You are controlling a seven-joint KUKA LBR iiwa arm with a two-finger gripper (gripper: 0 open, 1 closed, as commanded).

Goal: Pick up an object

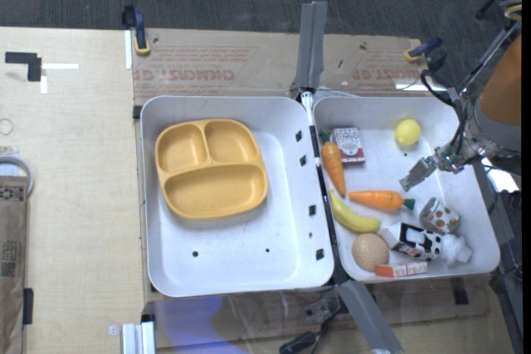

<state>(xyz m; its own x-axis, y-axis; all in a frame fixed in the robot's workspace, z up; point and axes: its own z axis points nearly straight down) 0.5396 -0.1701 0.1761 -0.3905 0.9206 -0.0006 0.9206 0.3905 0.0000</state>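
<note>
From my seat, the gripper point(417, 173) hovers over the right bin point(477, 195), can't tell how its jaws sit. Nearest grab is the orange carrot point(376, 198), just left-below it, long axis running left-right.

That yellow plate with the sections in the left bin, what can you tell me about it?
The yellow plate is a rounded, squarish dish that looks like matte plastic. Raised ridges split it into three compartments: two small ones at the far side and one wide one nearer the camera. It lies flat and upright in the far-left part of the left bin, with nothing in it and nothing touching it but the bin floor.
</note>
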